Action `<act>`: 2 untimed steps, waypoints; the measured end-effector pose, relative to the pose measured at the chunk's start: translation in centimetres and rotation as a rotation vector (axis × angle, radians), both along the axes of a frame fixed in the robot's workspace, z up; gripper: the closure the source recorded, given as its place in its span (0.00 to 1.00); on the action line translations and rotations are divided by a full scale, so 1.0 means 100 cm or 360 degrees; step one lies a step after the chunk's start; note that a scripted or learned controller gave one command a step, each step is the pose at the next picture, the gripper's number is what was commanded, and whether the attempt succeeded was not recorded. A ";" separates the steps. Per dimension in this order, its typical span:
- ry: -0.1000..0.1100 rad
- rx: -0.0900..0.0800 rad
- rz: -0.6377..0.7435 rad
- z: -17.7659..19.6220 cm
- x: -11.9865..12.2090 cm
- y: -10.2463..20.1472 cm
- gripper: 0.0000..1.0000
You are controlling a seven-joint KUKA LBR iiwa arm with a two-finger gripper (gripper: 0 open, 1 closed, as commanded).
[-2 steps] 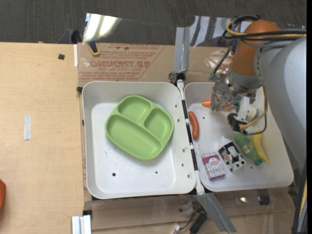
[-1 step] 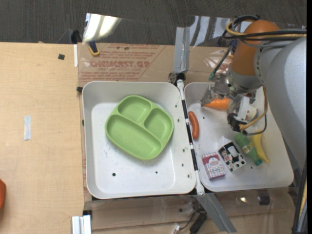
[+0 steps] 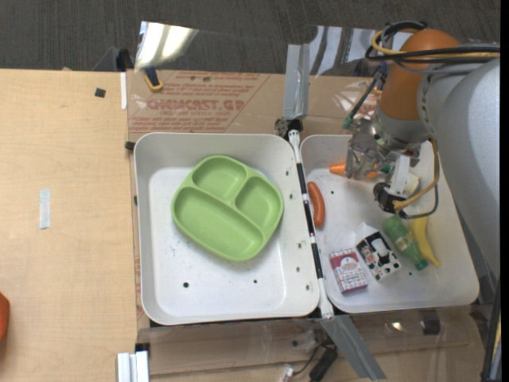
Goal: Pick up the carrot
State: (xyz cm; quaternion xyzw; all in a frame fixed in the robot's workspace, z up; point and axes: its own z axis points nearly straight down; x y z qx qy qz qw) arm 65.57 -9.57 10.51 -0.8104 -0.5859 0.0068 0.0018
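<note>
Plate sits in the left bin. Right bin: sausage by the divider, then carrot, its orange tip poking out beside the gripper. Likely light, stiff, smooth plastic; best taken across mid-body. Grip state: cannot tell.

We see only the orange tip of the carrot, near the far edge of the right bin; the rest lies hidden beneath the gripper. The gripper's fingers are masked by its own body and cables. The arm is cut off by the right edge and covers the bin's right rim. A green item beside the banana is too small to identify. An orange object is cropped at the left edge.
</note>
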 end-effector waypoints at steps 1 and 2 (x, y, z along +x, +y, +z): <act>0.0000 0.0000 0.0000 0.000 0.000 0.000 0.00; -0.0014 0.0009 0.0135 -0.015 -0.060 -0.005 0.00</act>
